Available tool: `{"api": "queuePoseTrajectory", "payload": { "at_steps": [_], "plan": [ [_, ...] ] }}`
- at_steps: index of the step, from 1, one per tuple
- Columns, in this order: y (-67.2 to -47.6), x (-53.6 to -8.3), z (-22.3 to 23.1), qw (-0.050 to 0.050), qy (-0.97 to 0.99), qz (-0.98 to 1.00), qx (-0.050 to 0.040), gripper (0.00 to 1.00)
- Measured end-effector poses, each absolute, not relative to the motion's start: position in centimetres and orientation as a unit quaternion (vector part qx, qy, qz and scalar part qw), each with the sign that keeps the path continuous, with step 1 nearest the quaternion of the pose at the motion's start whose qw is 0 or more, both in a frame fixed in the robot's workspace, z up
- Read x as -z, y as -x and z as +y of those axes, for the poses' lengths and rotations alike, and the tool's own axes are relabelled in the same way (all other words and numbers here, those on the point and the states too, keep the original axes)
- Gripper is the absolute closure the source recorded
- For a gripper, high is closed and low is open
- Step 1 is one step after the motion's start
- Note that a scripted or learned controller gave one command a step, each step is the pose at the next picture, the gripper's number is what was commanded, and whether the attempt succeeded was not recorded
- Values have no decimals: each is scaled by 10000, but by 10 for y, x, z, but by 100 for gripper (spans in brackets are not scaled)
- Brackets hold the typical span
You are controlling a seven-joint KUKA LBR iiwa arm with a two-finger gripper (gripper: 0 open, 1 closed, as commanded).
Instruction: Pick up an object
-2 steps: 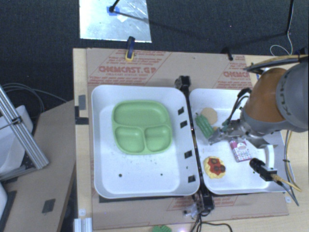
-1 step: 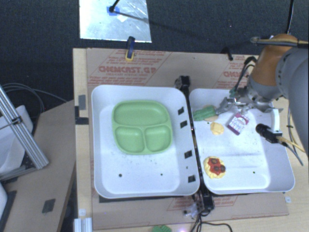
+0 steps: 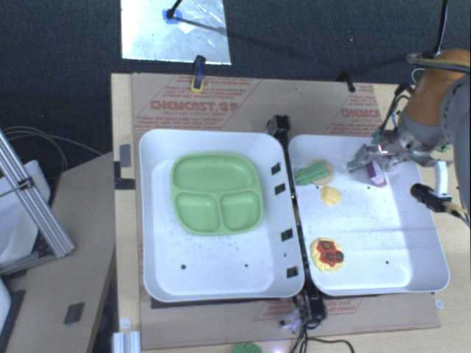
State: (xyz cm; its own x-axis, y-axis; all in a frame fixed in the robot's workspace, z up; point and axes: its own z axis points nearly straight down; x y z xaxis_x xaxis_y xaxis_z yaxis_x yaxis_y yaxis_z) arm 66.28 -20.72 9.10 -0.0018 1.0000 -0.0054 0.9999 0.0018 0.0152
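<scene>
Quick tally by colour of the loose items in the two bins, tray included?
Green: 2, the divided tray in the left bin and a green toy in the right bin
Yellow: 1, a small piece
Yellow with red: 1, a round piece
Purple: 1, an item under the pincer
Total: 5

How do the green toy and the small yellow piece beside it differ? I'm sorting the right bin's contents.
The green toy is larger and lobed; the small yellow piece is compact and blocky. The green toy lies nearer the divider and farther up the bin. Both rest loose on the right bin floor, apart from the gripper.
</scene>
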Motion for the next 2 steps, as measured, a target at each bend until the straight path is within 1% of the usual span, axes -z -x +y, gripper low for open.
{"api": "queuePoseTrajectory", "payload": {
  "at_steps": [1,2],
  "plan": [
    [-661,-98,-205,48,-7053,7089,-20,100],
    [-672,-164,-117,29,-7029,7113,-36,100]
  ]
}}
